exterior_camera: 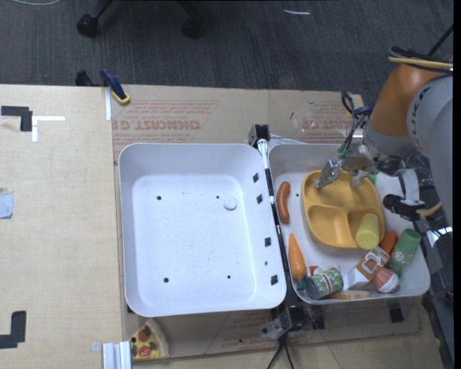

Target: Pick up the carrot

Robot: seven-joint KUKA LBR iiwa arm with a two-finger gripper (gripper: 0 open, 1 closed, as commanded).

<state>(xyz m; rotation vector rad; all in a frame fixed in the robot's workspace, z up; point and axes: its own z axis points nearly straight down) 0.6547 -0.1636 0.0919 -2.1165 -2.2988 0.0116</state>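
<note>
A dark grey carpeted floor (238,43) runs along the far side of the bench, where the black wheeled base of an office chair (137,18) stands near the top edge. The bench top (54,238) is pale wood-grain board, marked with black tape angles (18,119) near its far left corner and another black tape piece (14,328) toward its near left corner. A flattened brown cardboard sheet (187,119) with red printed lettering covers the bench's middle and right. A blue and yellow clamp (115,86) grips the bench's far edge. Lighting is even and diffuse, casting soft shadows.
</note>
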